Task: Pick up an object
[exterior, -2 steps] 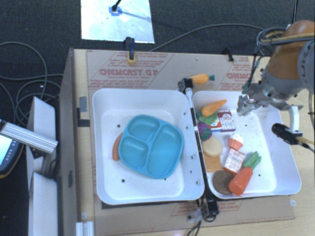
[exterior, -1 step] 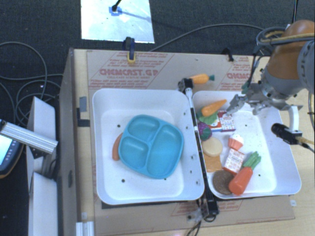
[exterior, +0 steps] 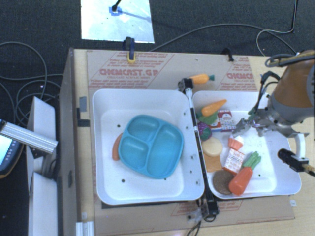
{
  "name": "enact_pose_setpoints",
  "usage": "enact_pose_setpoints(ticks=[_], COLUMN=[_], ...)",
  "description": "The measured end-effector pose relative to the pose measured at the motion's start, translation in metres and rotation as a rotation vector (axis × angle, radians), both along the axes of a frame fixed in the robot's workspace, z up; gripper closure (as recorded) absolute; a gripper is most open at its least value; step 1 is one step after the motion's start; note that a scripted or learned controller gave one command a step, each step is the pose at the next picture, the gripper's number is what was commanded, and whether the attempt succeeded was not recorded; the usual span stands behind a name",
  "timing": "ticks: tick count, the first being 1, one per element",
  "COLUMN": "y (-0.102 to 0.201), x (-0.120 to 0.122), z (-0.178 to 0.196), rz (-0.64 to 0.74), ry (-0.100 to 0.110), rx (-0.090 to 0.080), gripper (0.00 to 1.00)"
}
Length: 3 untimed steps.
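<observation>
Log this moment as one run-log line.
arm: over right bin | pincer: above toy food, nothing seen held | nearest: small carton, carrot | left bin: blue divided plate

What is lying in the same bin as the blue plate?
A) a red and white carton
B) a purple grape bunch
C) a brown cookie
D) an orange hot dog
D: the orange hot dog lies against the left edge of the blue plate in the left bin, while the other toys sit in the right bin.
</observation>
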State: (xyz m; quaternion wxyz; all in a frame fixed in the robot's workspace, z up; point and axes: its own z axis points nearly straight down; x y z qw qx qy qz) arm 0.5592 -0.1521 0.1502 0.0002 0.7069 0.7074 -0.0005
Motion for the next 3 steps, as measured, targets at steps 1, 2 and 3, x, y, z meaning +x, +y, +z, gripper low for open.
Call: enact_pose_setpoints(ticks=[1,2,3], y=[0.014,0.014,0.093], x=[-0.005,-0.004,0.003], z=[-0.066,-0.055,0.035], rz=[0.000,0.001,0.003], ry=[-0.002,-0.004,-0.004], rx=[0.001,0.000,0.002], gripper=[0.00,1.00,1.00])
